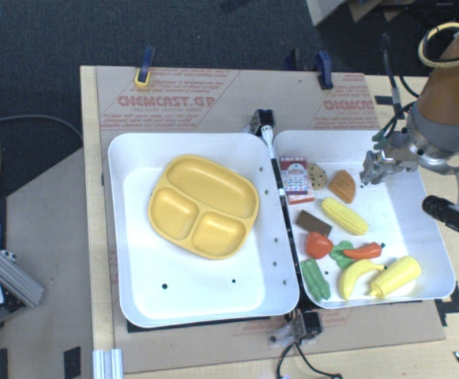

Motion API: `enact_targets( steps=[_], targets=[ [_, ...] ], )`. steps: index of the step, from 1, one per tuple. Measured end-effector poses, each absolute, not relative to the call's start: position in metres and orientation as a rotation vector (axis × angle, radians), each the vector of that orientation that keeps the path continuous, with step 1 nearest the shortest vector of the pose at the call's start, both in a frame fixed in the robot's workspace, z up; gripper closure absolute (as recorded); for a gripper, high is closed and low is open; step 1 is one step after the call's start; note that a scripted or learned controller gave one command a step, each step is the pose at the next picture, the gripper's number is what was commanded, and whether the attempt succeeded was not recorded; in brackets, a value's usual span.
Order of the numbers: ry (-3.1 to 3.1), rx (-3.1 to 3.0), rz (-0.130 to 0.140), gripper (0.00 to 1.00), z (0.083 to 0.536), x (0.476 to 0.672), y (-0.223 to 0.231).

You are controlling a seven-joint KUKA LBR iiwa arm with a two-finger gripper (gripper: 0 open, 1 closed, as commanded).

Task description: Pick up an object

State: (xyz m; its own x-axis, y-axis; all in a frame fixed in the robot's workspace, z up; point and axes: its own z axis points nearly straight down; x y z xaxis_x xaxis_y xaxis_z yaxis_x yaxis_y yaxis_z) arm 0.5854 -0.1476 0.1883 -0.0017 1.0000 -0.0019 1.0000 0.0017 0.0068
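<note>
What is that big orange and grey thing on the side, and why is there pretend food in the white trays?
That thing is a robot arm. At its end is a gripper, a sort of hand with two fingers. One camera sits above the bench and looks down at a slant. There are two white bins. The left bin holds a yellow plate split into three sections. The right bin holds toy food: corn, a banana, a tomato, a cookie and a little red-and-white box. The robot's job is to pick one up. The gripper hovers over the right bin's far side, with nothing visibly between its fingers.
</note>
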Motion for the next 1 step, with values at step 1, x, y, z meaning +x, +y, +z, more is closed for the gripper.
enact_targets(
  steps=[1],
  targets=[
    [2.219,2.216,0.004,1.0,0.2277,0.5867,-0.1478]
  ],
)
